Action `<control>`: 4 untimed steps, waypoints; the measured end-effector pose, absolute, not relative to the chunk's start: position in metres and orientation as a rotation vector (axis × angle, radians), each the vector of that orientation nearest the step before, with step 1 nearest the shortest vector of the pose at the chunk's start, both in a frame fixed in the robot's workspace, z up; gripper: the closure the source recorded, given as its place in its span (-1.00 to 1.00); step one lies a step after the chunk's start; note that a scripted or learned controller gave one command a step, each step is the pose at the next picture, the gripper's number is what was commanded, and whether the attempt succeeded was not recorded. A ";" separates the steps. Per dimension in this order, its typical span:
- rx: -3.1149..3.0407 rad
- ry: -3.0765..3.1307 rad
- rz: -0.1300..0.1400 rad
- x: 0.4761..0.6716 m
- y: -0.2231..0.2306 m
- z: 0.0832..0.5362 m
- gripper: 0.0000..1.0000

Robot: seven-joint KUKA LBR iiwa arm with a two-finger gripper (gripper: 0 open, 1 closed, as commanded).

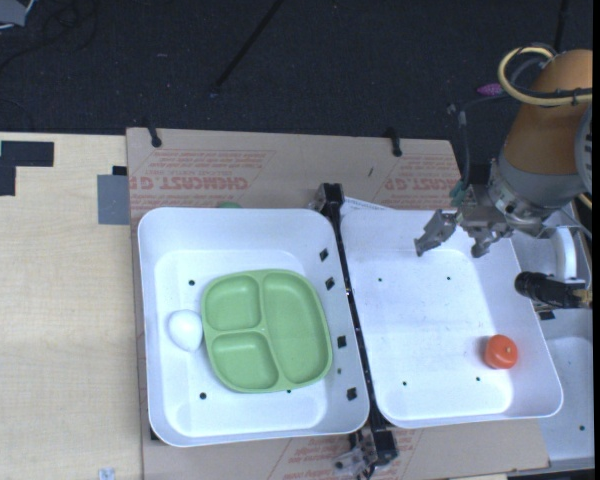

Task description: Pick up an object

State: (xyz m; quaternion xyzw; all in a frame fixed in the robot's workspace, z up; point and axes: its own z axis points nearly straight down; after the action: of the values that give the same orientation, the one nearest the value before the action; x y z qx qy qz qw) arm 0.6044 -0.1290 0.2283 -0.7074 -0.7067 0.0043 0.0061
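Observation:
A small orange round object (500, 351) lies near the right bin's (430, 408) front right corner. In the left bin (170, 408) a green three-compartment plate (265, 329) lies flat, with a white egg-shaped object (185, 329) touching its left edge. My gripper (456, 240) hangs over the back right part of the right bin, fingers spread apart with nothing between them. It is well behind the orange object and apart from it.
A black divider (345, 308) runs between the two bins. Cardboard (270, 173) lies under and behind the bins. A black fitting (550, 289) sticks in by the right bin's right rim. The grey and orange arm (550, 138) rises at the upper right.

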 end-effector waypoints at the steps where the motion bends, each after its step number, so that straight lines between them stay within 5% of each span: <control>1: -2.219 -2.220 0.002 0.607 -0.129 0.235 -1.00; 4: -2.219 -2.217 0.005 0.602 -0.129 0.085 -1.00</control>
State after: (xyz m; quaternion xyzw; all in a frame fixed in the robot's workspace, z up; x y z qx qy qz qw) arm 0.6025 -0.1285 0.0851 -0.7074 -0.7068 0.0015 0.0023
